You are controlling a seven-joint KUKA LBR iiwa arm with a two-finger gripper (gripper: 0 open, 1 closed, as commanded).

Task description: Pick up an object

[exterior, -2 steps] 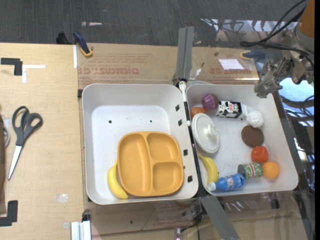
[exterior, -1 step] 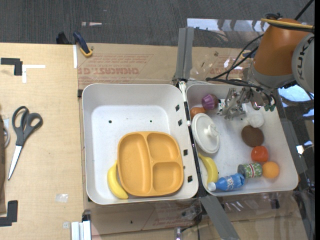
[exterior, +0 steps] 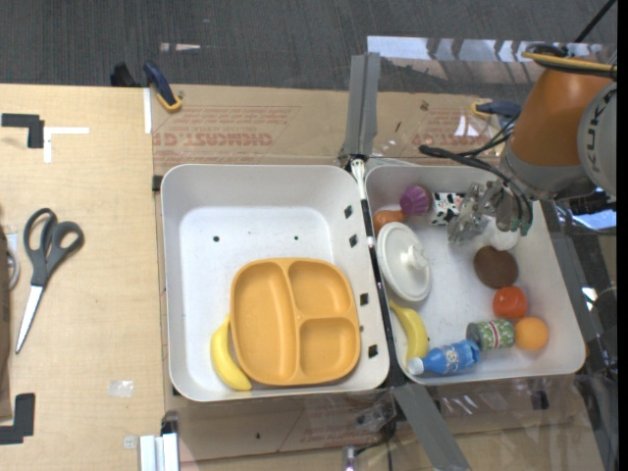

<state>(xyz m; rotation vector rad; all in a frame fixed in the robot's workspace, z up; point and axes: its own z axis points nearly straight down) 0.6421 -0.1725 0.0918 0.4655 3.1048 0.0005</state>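
The light wooden table point(exterior: 78, 312) stands on dark grey carpet point(exterior: 245, 8) and carries two shallow white bins. The left bin point(exterior: 196, 204) holds an orange three-compartment plastic tray point(exterior: 294, 320). In the right bin point(exterior: 451, 312), the gripper point(exterior: 483, 214) hangs over the far end; finger state cannot be determined. The brown oval object point(exterior: 496, 266) lies just in front of it, long axis indistinct.

Divided tray point(exterior: 294, 320) hides most of a banana point(exterior: 225, 360) beneath
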